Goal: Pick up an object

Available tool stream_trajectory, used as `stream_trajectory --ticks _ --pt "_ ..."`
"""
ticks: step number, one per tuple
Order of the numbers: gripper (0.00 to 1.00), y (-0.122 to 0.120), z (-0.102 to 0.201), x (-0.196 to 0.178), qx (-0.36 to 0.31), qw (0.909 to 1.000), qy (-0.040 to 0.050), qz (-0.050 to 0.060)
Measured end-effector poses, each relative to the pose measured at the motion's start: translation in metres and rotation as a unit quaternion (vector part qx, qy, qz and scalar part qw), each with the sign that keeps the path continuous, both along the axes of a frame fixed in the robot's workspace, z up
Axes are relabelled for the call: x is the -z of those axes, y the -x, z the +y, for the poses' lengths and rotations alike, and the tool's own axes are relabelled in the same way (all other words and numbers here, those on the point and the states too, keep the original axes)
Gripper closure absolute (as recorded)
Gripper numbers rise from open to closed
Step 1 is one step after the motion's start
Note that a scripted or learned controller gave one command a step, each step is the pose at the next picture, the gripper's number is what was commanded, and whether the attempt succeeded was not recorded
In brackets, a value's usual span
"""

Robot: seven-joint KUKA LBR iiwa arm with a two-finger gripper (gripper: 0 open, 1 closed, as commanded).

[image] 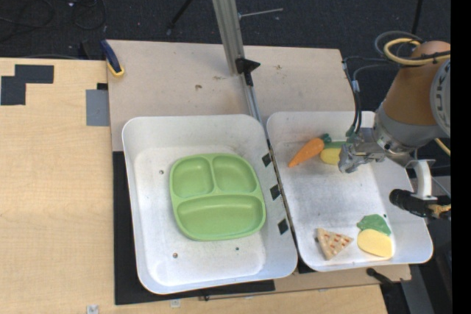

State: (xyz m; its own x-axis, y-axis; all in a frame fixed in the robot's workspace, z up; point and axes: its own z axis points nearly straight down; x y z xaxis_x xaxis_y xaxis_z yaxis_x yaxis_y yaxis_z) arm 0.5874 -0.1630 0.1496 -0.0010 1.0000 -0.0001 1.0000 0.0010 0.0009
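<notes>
In the right bin (324,202) lie an orange toy carrot (306,151), a small yellow piece (331,155) just right of it, a pizza slice (334,242) and a yellow fruit with green leaf (376,240) near the front. My gripper (350,162) hangs low over the bin's back part, right beside the yellow piece and touching or nearly touching it. Nothing shows between its fingers.
A green divided plate (217,195) sits in the left bin (147,158). A metal post (227,18) rises behind the bins. Cables and the arm's body crowd the right side. A wooden bench top extends to the left.
</notes>
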Motion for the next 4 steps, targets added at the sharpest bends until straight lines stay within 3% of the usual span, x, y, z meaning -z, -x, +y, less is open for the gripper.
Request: stream_trajectory --ticks 2,4 --pt "1.00 0.000 0.008 -0.105 0.000 1.0000 0.0005 -0.002" --pt "1.00 0.028 0.109 -0.094 -0.001 1.0000 -0.0010 0.003"
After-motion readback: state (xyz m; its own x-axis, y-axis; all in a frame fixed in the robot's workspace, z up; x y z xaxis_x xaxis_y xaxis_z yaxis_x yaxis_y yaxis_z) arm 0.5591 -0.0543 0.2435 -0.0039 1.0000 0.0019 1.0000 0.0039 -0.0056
